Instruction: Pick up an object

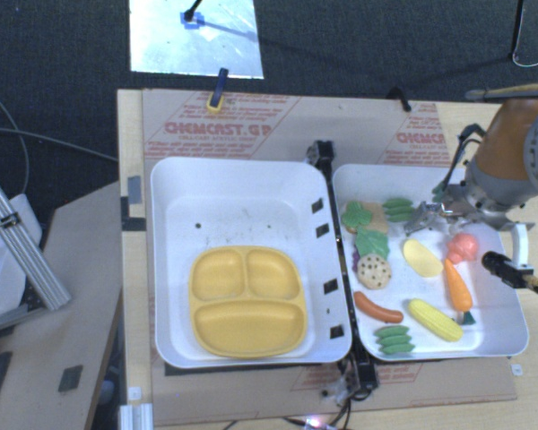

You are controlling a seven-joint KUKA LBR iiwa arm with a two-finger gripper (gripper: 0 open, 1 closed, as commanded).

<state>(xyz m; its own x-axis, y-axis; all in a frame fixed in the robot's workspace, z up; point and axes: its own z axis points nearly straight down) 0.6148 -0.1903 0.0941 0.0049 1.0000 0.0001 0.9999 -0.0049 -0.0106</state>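
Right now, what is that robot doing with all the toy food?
The robot arm reaches in over the right bin, where toy food lies: a carrot, a corn cob, a sausage and a cookie. Its end effector hovers near the back, holding nothing. The yellow plate sits in the left bin.

The left white plastic bin (175, 195) has open floor along its back half; a yellow three-compartment plastic tray (247, 299) fills the front. The right white bin (511, 330) is crowded: toy foods lie close together, among them a speckled round cookie (373, 271), a yellow corn cob (435, 320) and an orange carrot (457, 285), leaving narrow gaps.
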